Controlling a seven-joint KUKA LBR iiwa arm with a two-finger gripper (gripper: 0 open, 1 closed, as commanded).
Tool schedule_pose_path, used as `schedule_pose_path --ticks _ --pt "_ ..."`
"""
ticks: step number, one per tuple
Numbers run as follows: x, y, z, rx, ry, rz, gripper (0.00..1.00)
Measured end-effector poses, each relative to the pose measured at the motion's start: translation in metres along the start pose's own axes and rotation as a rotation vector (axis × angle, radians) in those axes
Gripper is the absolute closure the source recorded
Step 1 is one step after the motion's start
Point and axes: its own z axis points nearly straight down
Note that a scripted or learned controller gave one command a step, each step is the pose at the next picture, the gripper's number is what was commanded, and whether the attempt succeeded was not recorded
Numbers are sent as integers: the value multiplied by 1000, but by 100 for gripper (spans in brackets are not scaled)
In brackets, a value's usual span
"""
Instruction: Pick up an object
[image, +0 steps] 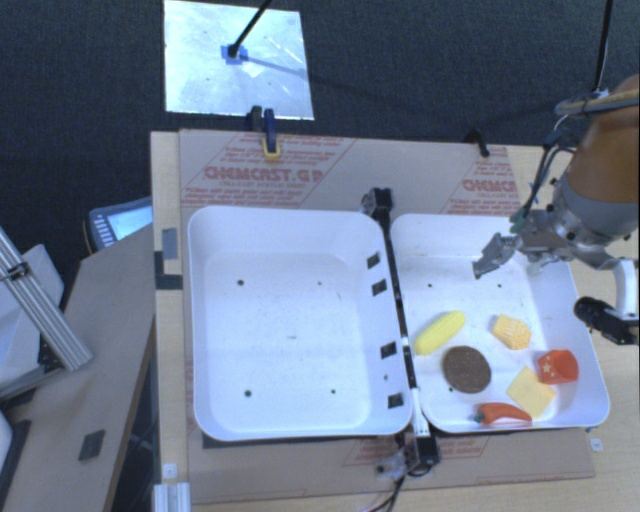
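The right bin (440, 240) holds several toy foods in its near half. There is a yellow banana-like piece (440, 331), a brown disc (467, 369), and a small yellow corn chunk (511, 331). A red piece (557, 366), a yellow wedge (530, 391) and an orange-red chili (502, 413) lie there too. My gripper (515, 258) hangs over the far right part of this bin, above and behind the corn chunk, with nothing seen in it. The arm's orange band (605, 160) rises at the right edge.
The left bin (215, 235) sits beside the right one, with a black clipped divider (390, 300) between them. Both rest on a cardboard sheet (300, 170). A black part of the arm (605, 318) overhangs the right bin's right rim.
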Motion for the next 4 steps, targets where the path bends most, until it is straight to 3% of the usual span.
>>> schedule_pose_path --ticks 1,2,3,4 --pt "30 -54 -99 -10 0 -4 0" --pt "67 -45 -131 -5 1 -6 0" --pt "65 -45 -140 -6 0 -7 100" --pt "79 -51 -78 3 1 -2 100"
